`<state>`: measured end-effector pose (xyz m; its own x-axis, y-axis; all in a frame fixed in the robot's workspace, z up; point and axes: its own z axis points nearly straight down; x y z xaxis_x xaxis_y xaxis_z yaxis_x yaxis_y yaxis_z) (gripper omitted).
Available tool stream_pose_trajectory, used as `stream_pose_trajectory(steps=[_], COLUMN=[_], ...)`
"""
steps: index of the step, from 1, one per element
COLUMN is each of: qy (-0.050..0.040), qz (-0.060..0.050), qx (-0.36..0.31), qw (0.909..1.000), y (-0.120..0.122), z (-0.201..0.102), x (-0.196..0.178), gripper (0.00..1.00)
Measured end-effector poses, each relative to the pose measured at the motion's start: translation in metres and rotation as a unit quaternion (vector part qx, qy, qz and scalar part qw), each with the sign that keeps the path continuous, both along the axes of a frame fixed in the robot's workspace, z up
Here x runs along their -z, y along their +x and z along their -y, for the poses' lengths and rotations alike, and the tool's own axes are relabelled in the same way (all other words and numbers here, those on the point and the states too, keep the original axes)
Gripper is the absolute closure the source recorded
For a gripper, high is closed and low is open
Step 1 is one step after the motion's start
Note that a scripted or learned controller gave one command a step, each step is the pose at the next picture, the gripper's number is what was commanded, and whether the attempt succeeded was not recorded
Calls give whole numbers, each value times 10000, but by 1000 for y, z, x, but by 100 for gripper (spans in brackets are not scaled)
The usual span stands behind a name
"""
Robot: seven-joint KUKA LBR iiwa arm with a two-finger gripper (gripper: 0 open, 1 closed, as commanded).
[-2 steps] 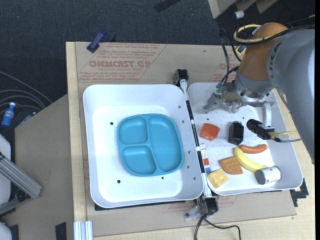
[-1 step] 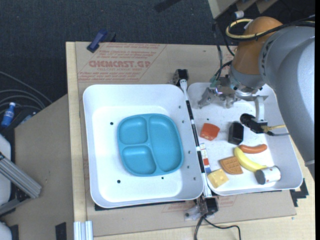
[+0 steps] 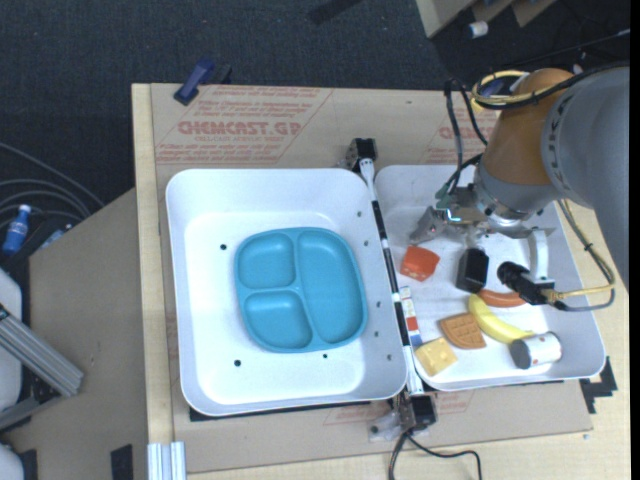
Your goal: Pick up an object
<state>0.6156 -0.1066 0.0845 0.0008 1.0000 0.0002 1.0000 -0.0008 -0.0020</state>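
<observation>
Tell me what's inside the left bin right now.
The left bin holds a blue divided plate, lying flat near its middle. Its three compartments look bare. Anything beneath the plate is covered.

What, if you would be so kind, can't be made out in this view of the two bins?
- Claw: the wrist above covers it, so whether it is open or shut is unclear.
- Right bin: its upper right part lies under the arm.
- Black object: too small and dark to identify.
</observation>
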Motion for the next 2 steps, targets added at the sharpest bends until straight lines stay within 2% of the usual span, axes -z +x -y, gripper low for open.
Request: stream_pose_trajectory(steps=[1, 2], qy=[-1, 4], qz=[14, -6], qx=[-7, 1], qw=[10000, 10000], y=[51, -77], z=[-14, -14], x=[-1, 1], gripper=[0, 0])
